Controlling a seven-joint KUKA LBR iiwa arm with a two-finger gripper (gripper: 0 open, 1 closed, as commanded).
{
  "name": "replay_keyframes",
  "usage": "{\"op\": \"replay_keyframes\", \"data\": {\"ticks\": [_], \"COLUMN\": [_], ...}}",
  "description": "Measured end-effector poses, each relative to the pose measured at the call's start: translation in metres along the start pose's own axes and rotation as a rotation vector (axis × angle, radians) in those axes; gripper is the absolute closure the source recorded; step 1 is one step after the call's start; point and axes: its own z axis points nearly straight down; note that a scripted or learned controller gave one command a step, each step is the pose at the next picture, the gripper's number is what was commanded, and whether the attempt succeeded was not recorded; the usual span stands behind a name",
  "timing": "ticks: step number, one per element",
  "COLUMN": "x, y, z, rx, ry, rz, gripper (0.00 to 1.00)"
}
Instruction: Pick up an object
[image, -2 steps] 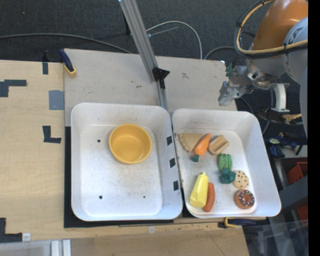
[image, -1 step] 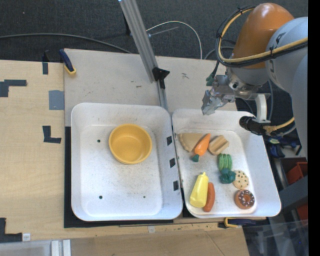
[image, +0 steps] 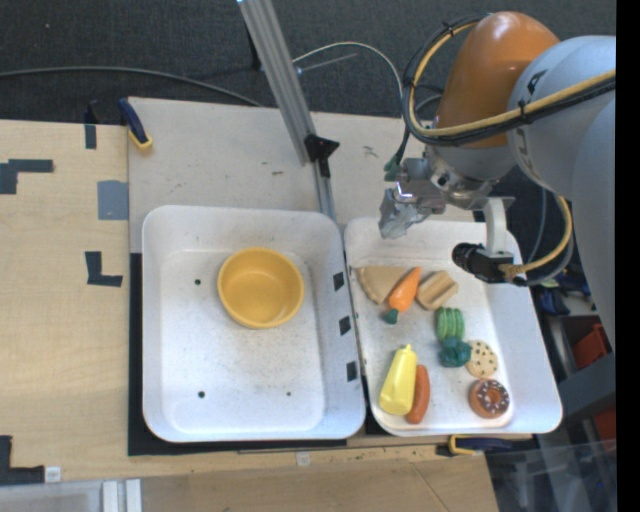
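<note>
Hovering tool sits above and apart from the carrot.

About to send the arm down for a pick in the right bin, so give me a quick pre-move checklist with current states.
1. Gripper carrying nothing: ok, nothing shows below it.
2. Gripper over the right bin: ok, it hangs at the bin's far left corner.
3. Gripper above a target: not ok, the carrot and the tan wedge lie nearer the camera than it.
4. Targets separated: not ok, the carrot overlaps the wedge; the yellow bottle touches the sausage.
5. Jaws open: cannot tell.
6. Left bin out of the way: ok, its yellow bowl sits apart.
</note>
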Motion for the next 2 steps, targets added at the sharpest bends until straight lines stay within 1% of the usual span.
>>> {"op": "replay_keyframes", "data": {"ticks": [1, 2], "x": [0.040, 0.085], "y": [-0.022, -0.038], "z": [0.010, 0.006], "rx": [0.002, 0.001], "ry": [-0.001, 0.000], "rz": [0.001, 0.000], "gripper": [1.00, 1.00]}}
